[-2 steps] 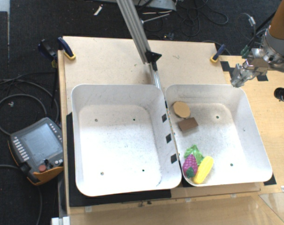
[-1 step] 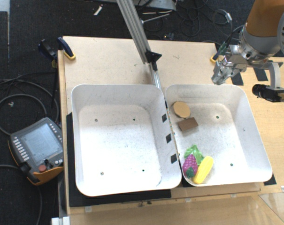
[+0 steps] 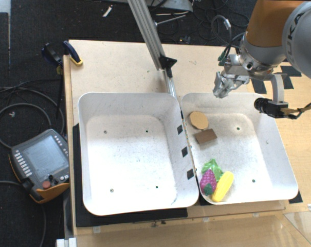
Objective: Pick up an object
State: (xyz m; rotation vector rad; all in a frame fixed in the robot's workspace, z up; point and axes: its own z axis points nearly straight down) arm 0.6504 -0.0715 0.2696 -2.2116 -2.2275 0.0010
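Note:
My gripper (image 3: 222, 89) hangs above the far edge of the right bin (image 3: 271, 138), with nothing visible between its fingers. In that bin a round tan disc (image 3: 198, 120) lies near the far left corner, and a brown block (image 3: 205, 136) rests just in front of it. At the near left corner sit a yellow corn cob (image 3: 223, 185), a purple grape bunch (image 3: 207, 179) and a green leafy piece (image 3: 212, 165), all bunched together. The gripper is well above and behind the disc and block.
The left bin (image 3: 127, 148) sits beside the right one, sharing a raised middle wall. A slanted metal pole (image 3: 147, 27) runs down to the far junction of the bins. A teach pendant (image 3: 39, 161) lies off the bench at left.

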